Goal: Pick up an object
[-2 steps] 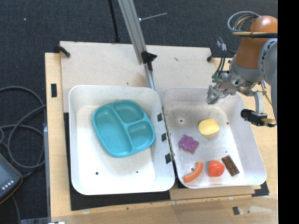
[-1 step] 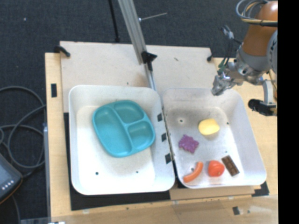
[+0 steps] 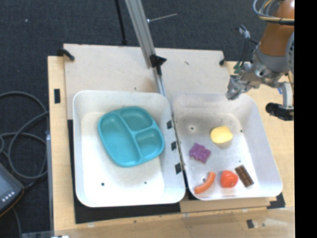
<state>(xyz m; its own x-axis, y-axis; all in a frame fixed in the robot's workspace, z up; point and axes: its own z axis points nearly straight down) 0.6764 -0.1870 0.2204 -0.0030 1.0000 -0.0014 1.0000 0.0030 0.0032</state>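
Observation:
The right bin [image 3: 257,118] holds a yellow lump [image 3: 221,135], a purple piece [image 3: 200,152], an orange carrot-like piece [image 3: 205,182], a red-orange round piece [image 3: 228,179] and a brown bar [image 3: 243,176]. My gripper [image 3: 234,92] hangs over the bin's far right corner, up and to the right of the yellow lump. Nothing shows between its fingers.
The left bin [image 3: 86,133] holds a teal divided plate [image 3: 131,135]. A metal post [image 3: 141,29] rises behind the bins, at the middle. Cables lie on the dark floor at the left. The bench edge runs just past both bins.

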